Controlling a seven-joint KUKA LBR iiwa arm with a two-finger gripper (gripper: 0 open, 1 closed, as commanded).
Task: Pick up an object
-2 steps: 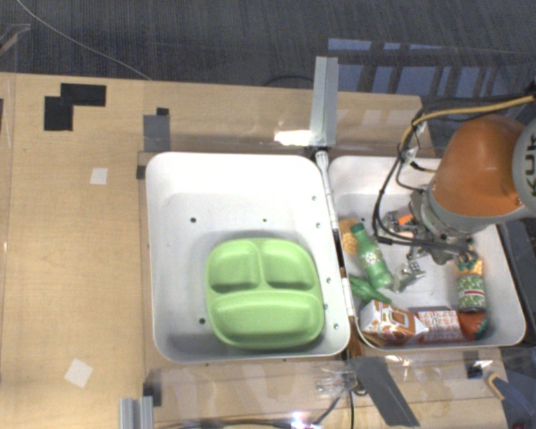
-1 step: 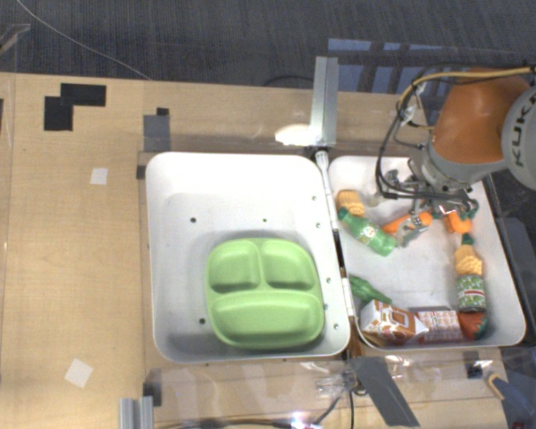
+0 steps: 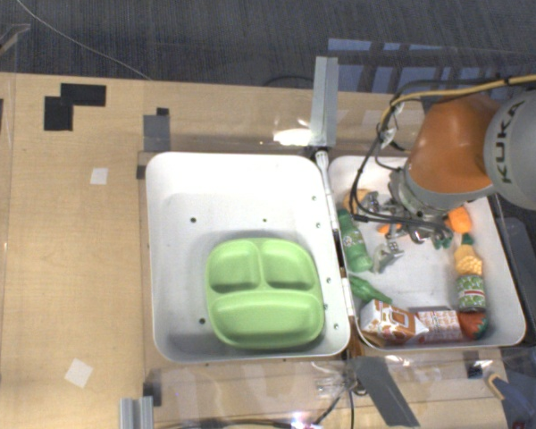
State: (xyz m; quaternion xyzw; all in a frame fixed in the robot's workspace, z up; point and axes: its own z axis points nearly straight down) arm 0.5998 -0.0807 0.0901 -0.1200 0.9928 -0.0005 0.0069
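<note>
My gripper [image 3: 393, 239] hangs low over the right bin [image 3: 509, 329], among a green bottle [image 3: 353, 244], snack packet [image 3: 411, 324] and toy foods; I cannot tell its grip. The left bin [image 3: 174, 239] holds a green divided plate [image 3: 263, 291].

Even, fairly bright overhead light. Glare patch on bench [image 3: 290, 137] above left bin [image 3: 174, 239]. Soft shadow under green tray [image 3: 264, 293], along its left edge. Picture slightly soft and grainy overall.

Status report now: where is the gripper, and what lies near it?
Gripper low inside right bin, nothing seen held. Green bottle just beside it. Snack packet along near wall. Green tray in left bin.
</note>
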